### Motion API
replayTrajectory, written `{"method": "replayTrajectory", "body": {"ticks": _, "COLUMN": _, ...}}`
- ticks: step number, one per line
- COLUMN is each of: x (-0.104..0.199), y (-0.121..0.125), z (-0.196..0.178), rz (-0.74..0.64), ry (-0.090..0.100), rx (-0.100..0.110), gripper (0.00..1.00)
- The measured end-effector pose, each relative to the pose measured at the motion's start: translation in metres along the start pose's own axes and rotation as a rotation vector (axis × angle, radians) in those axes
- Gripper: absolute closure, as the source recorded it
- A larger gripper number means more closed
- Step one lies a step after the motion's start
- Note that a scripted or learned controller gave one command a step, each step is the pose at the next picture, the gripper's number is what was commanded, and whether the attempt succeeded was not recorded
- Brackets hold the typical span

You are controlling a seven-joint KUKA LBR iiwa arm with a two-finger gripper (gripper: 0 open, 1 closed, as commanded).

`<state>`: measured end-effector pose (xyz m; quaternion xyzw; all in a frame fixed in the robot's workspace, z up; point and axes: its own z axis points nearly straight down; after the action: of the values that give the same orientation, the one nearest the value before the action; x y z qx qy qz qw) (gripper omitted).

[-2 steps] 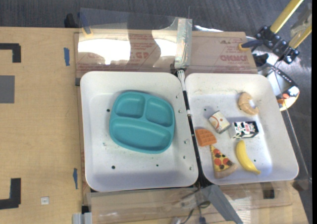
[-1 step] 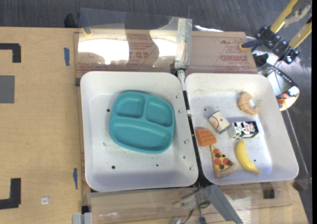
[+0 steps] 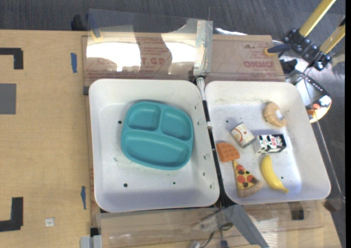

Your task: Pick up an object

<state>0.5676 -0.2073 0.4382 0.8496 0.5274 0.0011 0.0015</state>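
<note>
At the near edge of the wooden bench (image 3: 38, 131), two shallow white bins lie side by side, and their inner rims touch. In the right white bin (image 3: 310, 178), the nearest thing is a toy pizza slice with red dots (image 3: 245, 178), lying flat near the left wall. Just beside it, on the right, is a yellow toy banana (image 3: 272, 173), with its length going from near to far. A little farther, an orange flat waffle-like piece (image 3: 227, 151) touches the far tip of the pizza slice. To the right of it is a small black-and-white patterned carton (image 3: 271, 142), just beyond the banana. A small white and brown block (image 3: 242, 134) lies tilted between the orange piece and the carton. Farthest in this bin is a tan bread-shaped toy (image 3: 274, 114), well apart from the near things. All these things for picking rest on the bin floor.

The left white bin (image 3: 109, 186) holds a teal plastic plate with three compartments (image 3: 158, 134), about in its middle.

Behind both bins stands a brown cardboard wall (image 3: 241, 57) with a clear plastic sheet (image 3: 142, 44) over its left part. At the far right are yellow rods with black clamps (image 3: 315, 16).

How the jaws stand, I cannot tell.
</note>
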Motion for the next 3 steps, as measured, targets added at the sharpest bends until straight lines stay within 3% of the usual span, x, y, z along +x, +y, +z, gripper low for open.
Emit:
{"method": "replayTrajectory", "body": {"ticks": 1, "x": 0.089, "y": 0.066, "z": 0.005, "rz": 0.403, "ry": -0.001, "rx": 0.006, "gripper": 0.0}}
{"method": "replayTrajectory", "body": {"ticks": 2, "x": 0.031, "y": 0.055, "z": 0.002, "rz": -0.175, "ry": -0.001, "rx": 0.003, "gripper": 0.0}}
{"method": "replayTrajectory", "body": {"ticks": 3, "x": 0.07, "y": 0.076, "z": 0.004, "rz": 0.372, "ry": -0.001, "rx": 0.003, "gripper": 0.0}}
